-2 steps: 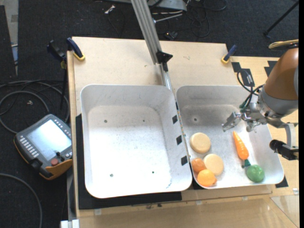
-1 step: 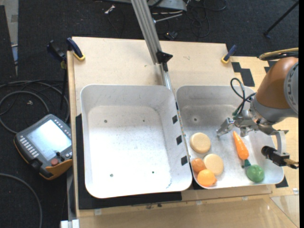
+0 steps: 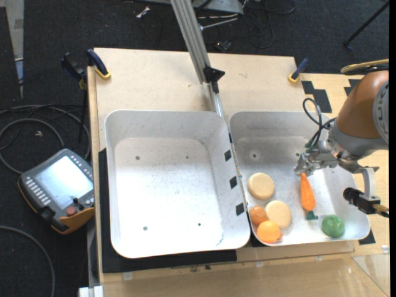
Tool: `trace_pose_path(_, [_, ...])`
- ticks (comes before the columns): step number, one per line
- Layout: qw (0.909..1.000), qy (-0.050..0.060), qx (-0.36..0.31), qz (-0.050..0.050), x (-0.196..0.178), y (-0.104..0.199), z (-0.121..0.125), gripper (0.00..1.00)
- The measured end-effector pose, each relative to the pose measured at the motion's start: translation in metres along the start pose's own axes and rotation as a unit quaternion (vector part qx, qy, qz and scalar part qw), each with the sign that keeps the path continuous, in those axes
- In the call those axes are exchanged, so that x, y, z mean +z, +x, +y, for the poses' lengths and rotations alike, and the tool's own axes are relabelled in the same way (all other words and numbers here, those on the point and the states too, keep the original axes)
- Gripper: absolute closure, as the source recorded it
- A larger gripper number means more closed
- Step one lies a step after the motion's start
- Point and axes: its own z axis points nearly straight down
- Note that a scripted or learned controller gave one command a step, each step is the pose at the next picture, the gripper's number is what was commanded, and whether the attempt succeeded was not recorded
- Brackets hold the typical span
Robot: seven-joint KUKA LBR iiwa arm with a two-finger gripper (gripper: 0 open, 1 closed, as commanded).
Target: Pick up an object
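Gripper [image 3: 307,166] sits over the right bin [image 3: 272,129] touching the carrot's [image 3: 307,193] far tip, finger state can't tell; pale wood counter [image 3: 154,79] clamped at far corners, teach pendant [image 3: 55,190] and cables on dark floor [image 3: 37,42] left.

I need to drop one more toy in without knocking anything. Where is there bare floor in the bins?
The left bin shows bare floor. The right bin has bare floor along its far wall; its near half is crowded around the carrot and gripper.
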Motion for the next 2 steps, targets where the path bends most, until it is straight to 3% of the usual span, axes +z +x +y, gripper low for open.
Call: trace_pose_path(2, [1.0, -0.002, -0.001, -0.001, -0.095, 0.001, -0.001, 1.0])
